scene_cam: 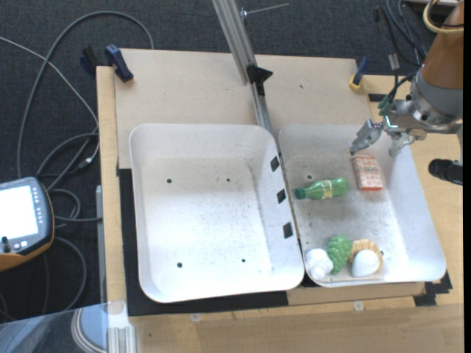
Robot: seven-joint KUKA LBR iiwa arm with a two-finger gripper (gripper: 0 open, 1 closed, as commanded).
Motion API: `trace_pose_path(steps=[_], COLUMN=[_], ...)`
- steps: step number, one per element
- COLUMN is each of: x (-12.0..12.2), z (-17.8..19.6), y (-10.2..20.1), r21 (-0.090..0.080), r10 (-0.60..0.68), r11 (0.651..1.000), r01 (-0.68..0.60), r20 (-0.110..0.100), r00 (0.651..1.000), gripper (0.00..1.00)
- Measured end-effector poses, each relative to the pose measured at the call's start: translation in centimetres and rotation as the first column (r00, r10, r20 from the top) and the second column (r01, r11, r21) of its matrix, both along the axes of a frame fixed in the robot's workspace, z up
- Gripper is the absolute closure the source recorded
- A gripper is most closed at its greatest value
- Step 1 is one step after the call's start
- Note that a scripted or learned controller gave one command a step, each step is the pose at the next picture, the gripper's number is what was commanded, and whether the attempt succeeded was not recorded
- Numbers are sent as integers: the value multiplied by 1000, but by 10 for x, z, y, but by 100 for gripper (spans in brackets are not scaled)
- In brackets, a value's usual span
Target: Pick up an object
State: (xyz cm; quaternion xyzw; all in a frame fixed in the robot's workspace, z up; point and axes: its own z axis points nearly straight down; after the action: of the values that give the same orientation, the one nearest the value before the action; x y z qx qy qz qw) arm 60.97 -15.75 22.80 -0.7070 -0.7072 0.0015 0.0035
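My gripper (380, 143) hangs over the back right part of the right bin (412, 219), fingers spread open with nothing between them. Just below it lies a small red and white box (367, 173). A green bottle (322, 190) lies on its side near the bin's middle left. At the front of the bin sit a white ball (318, 262), a green leafy toy (339, 252) and a white and tan object (365, 259), packed close together.
The left bin (154, 197) stands beside the right one. A metal pole (235, 35) slants up from between the bins at the back. Blue clamps (118, 61) hold the board's back corners. Cables and a pendant (22, 219) lie on the floor at left.
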Motion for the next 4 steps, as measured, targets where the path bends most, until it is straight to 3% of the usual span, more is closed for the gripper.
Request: trace_pose_path(steps=[1,4], x=[1,-2], z=[3,-138], y=[0,18], r21=[-1,-1], r10=[1,0], r11=[1000,1000], r01=[-1,0], r20=[4,0], r00=[1000,1000], gripper=[0,0])
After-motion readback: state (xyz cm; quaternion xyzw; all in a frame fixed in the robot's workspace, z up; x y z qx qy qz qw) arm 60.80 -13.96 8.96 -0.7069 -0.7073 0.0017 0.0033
